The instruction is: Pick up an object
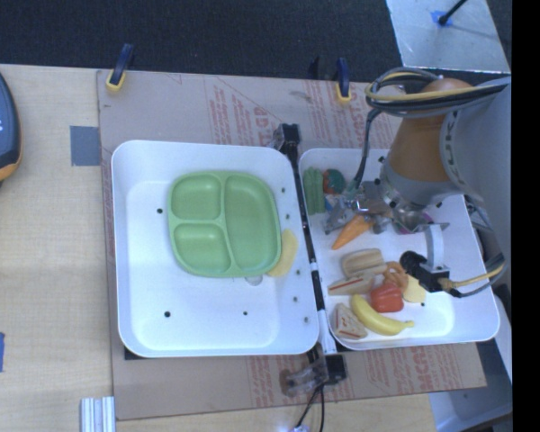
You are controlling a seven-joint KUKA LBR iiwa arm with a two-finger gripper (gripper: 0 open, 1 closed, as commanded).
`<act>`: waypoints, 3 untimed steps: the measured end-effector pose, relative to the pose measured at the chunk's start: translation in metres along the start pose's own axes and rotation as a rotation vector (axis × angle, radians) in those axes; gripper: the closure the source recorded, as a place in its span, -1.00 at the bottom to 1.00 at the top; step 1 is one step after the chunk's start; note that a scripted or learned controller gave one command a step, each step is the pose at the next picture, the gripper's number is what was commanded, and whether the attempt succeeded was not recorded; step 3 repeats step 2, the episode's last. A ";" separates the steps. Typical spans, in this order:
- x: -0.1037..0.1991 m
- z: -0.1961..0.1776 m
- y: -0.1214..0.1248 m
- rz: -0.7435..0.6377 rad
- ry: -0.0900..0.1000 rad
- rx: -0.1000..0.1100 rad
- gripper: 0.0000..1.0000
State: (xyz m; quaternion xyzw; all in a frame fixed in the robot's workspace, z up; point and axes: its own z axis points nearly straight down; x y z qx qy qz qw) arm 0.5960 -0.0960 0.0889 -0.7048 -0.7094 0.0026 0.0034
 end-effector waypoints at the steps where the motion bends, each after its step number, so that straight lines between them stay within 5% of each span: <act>1: -0.003 -0.014 0.001 0.001 -0.002 -0.003 1.00; 2: 0.068 -0.108 -0.014 -0.003 0.001 -0.011 1.00; 3: 0.068 -0.108 -0.014 -0.003 0.001 -0.011 1.00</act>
